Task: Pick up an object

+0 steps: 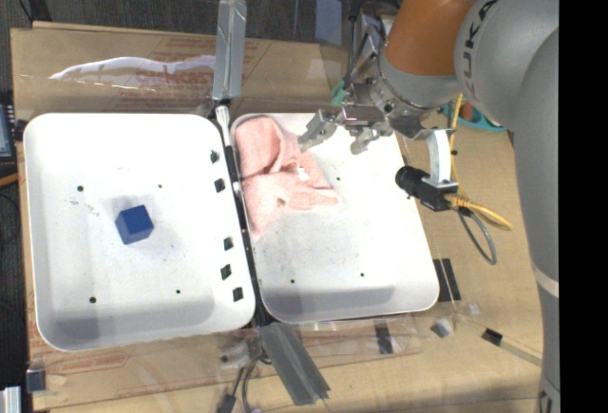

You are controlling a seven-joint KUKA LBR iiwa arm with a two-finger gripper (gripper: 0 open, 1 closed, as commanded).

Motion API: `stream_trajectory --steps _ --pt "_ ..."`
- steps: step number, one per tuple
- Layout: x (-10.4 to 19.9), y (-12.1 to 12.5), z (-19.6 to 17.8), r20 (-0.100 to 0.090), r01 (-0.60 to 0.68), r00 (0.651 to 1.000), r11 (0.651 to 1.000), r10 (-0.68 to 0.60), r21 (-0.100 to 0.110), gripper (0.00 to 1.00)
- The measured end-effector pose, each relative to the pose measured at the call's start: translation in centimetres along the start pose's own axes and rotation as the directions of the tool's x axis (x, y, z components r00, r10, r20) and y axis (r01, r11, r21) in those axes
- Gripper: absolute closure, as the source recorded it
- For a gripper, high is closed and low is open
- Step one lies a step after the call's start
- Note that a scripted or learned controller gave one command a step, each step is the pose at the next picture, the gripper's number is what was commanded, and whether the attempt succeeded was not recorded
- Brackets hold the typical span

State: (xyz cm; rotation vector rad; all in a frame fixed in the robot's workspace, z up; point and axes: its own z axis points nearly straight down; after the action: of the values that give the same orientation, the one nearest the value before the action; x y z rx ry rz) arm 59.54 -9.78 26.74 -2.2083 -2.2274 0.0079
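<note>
Camera view looked down at a slant on two white bins side by side on a cardboard-covered worktop. The claw [334, 131] hung over the far edge of the right bin [399, 250], its two thin fingers spread apart with nothing between them. Behind it rose the grey arm [513, 50] with its orange band, reaching in from the right.

Just left of the claw, and a little nearer the camera, lay a pink cloth [275, 169]. It was crumpled in the far left corner of the right bin, against the divider between the bins. One fingertip sat close to the cloth's far right fold; whether it touched could not be told.

The cloth looked light, soft and limp, so it would likely sag and drape when lifted. A raised ridge or bunched fold near its middle seemed the best place to pinch, since a flat edge might slip free.

Well apart, in the left bin [57, 212], sat a small blue cube [135, 223], which looked rigid and light.
</note>
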Motion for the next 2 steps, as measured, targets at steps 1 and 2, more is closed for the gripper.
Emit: stream_trajectory --steps 1,2 --pt "-1.0 4.0 12.3 0.001 0.068 0.998 0.998 -0.068 0.0 0.0" --pt "-4.3 4.5 17.6 0.0 0.103 0.995 0.995 -0.103 -0.004 0.0"
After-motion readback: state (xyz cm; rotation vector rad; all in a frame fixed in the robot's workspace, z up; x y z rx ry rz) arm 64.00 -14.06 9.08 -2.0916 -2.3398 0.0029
